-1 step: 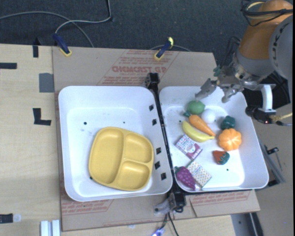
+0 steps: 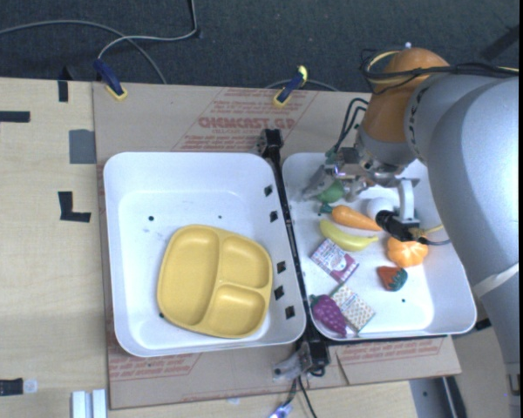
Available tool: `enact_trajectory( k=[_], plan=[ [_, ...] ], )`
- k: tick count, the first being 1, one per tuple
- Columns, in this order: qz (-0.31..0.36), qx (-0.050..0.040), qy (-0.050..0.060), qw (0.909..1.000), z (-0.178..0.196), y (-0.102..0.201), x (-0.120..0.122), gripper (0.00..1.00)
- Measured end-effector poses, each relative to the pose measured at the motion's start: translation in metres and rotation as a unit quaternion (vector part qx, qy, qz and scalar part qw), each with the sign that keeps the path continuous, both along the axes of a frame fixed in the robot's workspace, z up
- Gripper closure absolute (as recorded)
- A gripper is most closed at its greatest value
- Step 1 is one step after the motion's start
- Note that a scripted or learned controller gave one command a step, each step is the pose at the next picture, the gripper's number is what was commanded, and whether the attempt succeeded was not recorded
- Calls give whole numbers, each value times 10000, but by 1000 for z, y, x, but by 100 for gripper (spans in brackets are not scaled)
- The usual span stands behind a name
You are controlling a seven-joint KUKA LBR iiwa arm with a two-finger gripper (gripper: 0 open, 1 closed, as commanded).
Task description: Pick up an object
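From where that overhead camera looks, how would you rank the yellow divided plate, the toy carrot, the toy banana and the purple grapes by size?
Largest to smallest as they appear:
1. Yellow divided plastic plate, by far.
2. Yellow toy banana and orange toy carrot: too alike to separate.
3. Purple toy grape bunch, slightly smaller.

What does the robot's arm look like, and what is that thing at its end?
The arm is a thick, rounded, smooth grey tube with an orange band above the wrist. Thin dark cables loop around that orange part. At its end sits a small metal hand, silvery grey with dark parts, far slimmer than the arm.
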State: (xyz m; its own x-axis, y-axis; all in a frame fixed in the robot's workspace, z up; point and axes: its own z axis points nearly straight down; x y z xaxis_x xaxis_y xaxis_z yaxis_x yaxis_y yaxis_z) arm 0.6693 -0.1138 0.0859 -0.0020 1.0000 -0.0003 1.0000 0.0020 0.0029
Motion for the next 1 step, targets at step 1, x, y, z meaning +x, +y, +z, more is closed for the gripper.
enact_trajectory(
  k=[1],
  plan=[
    [9, -5, 6, 10000, 10, 0, 0, 100]
  ],
)
